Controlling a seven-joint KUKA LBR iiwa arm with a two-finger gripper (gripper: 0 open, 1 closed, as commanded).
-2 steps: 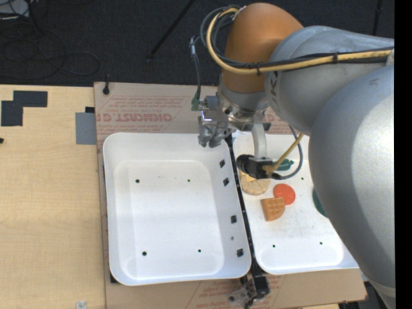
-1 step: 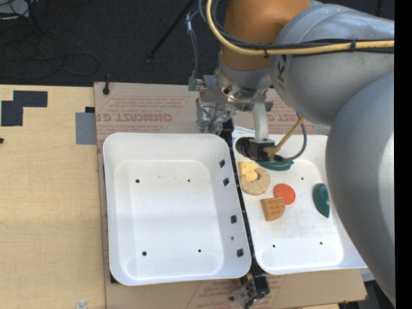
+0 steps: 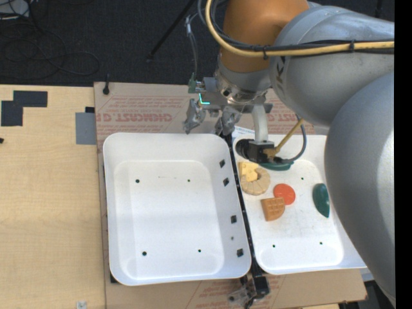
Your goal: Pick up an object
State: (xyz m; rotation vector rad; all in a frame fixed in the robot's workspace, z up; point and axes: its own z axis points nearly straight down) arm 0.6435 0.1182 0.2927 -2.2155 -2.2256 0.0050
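Gripper [image 3: 209,122] hangs over the left bin's [image 3: 122,148] far rim, fingers spread, nothing between them. Toys sit in the right bin [image 3: 302,253].

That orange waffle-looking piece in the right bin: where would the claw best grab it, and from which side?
Probably straight down from above, closing on two opposite flat edges of the waffle piece. It seems to lie flat on the bin floor, so only its edges offer grip. The red disc sits close at its upper right, so the fingers would best straddle its left and right edges, where the floor looks bare.
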